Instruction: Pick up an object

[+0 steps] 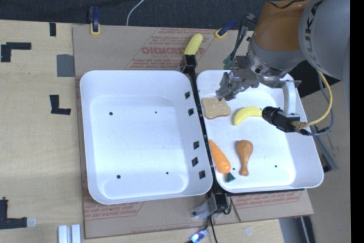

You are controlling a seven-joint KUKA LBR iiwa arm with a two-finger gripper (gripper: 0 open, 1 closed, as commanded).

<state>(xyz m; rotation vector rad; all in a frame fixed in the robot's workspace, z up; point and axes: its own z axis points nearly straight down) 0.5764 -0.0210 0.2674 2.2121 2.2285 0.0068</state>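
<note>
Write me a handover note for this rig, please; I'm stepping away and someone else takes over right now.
Gripper: low over the far left part of the right bin, just above the bread slice. Whether its fingers are open or shut cannot be told; nothing is seen held.
Things, all lying in the right bin: bread slice near the far left corner, banana to its right, carrot along the left wall, chicken drumstick beside the carrot.
Done: the arm is placed over the bread slice.
Left: grasp and lift an object; the bread slice looks the likely target.
</note>
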